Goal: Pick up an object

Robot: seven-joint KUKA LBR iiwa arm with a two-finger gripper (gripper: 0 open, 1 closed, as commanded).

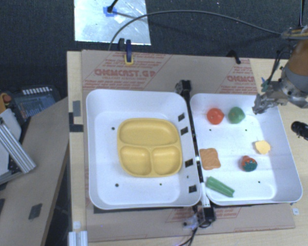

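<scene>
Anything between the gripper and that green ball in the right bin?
Nothing visible. The gripper hangs at the right bin's far right edge, and the green ball lies just to its left in the view with bare white floor between. The red ball sits beyond the green one.

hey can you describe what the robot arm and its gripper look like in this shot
The arm is grey with an orange band above the wrist. Its gripper is a small, dark metallic two-finger unit. Thin dark cables run along the arm near the wrist.
</scene>
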